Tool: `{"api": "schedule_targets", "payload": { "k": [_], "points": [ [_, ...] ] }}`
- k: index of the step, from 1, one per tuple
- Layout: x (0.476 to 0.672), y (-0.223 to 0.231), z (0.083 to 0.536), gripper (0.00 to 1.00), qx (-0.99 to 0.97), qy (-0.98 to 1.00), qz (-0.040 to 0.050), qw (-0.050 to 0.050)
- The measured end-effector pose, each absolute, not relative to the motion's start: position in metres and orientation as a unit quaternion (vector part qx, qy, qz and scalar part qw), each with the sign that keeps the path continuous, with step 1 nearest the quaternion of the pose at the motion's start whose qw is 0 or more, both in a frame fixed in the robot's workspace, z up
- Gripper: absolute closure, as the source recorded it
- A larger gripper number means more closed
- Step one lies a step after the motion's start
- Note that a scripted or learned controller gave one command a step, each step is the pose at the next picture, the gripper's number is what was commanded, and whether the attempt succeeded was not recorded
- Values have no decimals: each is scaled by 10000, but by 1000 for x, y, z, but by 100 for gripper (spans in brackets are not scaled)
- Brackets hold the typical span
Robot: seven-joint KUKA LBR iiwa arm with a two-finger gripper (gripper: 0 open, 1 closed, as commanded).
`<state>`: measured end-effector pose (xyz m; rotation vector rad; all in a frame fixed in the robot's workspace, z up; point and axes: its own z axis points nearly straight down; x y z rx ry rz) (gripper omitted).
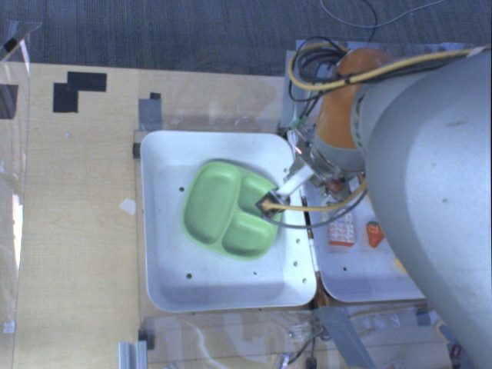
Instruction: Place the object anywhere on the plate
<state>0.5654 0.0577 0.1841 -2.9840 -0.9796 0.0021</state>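
Gripper [331, 177] is sitting low over the seam between the two bins, tucked under the big grey arm [430, 183] and its orange band [338, 121]. Honestly, from this angle I can't tell whether it's open or closed, or whether it has hold of anything, because the wrist covers most of it.

Left bin [165, 275] has the green plate [223, 206] lying flat in the middle. It's a divided one with three compartments: a long one on the left side and two smaller ones on the right. The plate's right edge is just beside the gripper end of the arm.

As for the object, the loose stuff I can see is all over in the right bin [361, 287], well apart from the plate. There's a small white and red packet [342, 230] near that bin's left wall, and an orange-red piece [374, 234] just beside it on the right. A sliver of something yellow [400, 266] peeks out from under the arm further along. Can't tell which of them is the one meant for the plate, and they're too small to name properly.

The pale wood bench [77, 229] has a couple of black tape marks [81, 89] near the far left corner.
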Motion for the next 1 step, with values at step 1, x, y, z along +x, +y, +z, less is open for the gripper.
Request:
{"api": "schedule_targets", "payload": {
  "k": [1],
  "points": [
    [566, 59, 194, 100, -9485, -3169, 8, 11]
  ]
}}
